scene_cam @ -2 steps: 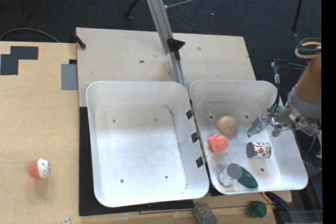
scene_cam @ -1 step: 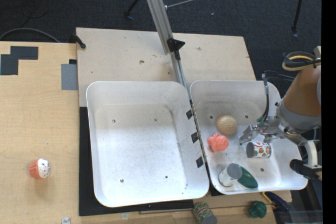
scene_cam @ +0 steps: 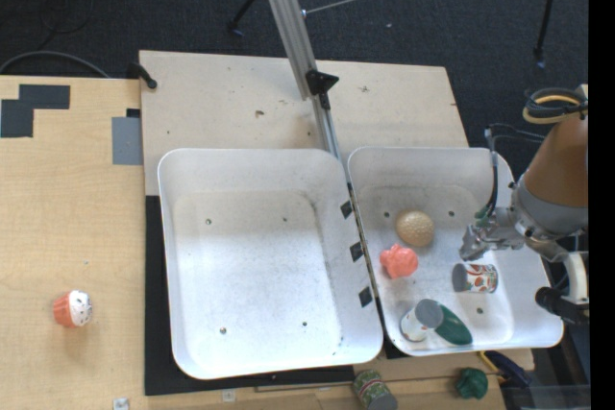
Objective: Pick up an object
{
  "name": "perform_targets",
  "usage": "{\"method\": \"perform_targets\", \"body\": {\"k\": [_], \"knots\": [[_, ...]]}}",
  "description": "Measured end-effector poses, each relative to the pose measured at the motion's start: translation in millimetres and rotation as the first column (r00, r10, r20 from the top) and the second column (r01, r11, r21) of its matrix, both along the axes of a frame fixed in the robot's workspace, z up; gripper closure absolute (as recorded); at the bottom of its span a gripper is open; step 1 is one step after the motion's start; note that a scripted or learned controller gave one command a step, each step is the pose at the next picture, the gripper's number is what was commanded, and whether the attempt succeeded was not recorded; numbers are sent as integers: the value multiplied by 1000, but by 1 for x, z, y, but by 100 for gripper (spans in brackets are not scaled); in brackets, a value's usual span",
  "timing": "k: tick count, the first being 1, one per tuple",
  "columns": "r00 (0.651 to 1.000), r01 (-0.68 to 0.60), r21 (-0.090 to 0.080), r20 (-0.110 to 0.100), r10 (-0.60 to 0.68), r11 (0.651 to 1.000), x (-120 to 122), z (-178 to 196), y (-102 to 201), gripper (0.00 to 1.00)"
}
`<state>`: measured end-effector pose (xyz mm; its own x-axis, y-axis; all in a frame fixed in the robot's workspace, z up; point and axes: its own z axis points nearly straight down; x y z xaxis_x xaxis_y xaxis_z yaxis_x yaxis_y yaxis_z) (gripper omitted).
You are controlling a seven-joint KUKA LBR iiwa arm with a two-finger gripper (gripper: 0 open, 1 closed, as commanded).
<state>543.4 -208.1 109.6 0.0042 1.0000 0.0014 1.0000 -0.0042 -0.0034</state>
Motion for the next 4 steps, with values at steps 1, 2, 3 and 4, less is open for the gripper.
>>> {"method": "perform_targets", "body": {"k": [1,2,3,4], "knots": [[1000,0,-3,5,0,1000,-3,46,-8,100],[1000,-6,-2,6,6,1000,-8,98,0,100],[1000,-5,-1,3,5,1000,-8,109,-1,100],[1000,-9,-1,3,9,1000,9,119,55,100]]}}
